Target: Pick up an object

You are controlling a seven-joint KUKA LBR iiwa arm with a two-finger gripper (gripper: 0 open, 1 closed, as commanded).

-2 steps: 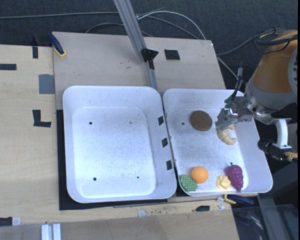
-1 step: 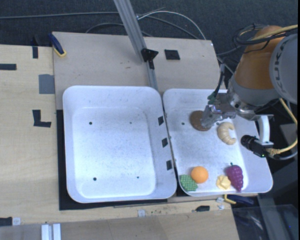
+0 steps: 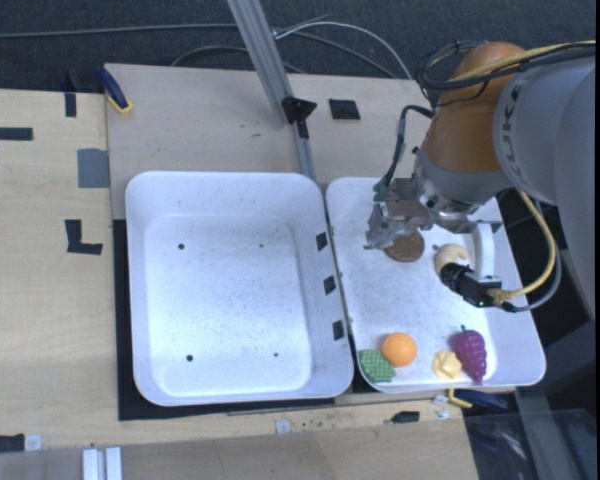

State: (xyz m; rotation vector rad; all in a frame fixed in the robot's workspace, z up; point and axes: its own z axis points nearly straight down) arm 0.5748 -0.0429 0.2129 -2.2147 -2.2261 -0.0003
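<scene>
Right bin (image 3: 380, 298): gripper (image 3: 388, 230) just beside brown disc (image 3: 406, 248).

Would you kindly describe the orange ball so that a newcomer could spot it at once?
Look at the right-hand white bin, then along its near edge, where four small items sit in a row. The orange ball is second from the left, between a green object and a yellow piece; it alone is smooth, round and orange.

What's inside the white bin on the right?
The right bin holds an orange ball, a green thing, purple grapes, a yellow thing and a brown disc. The end effector covers part of the disc.
</scene>
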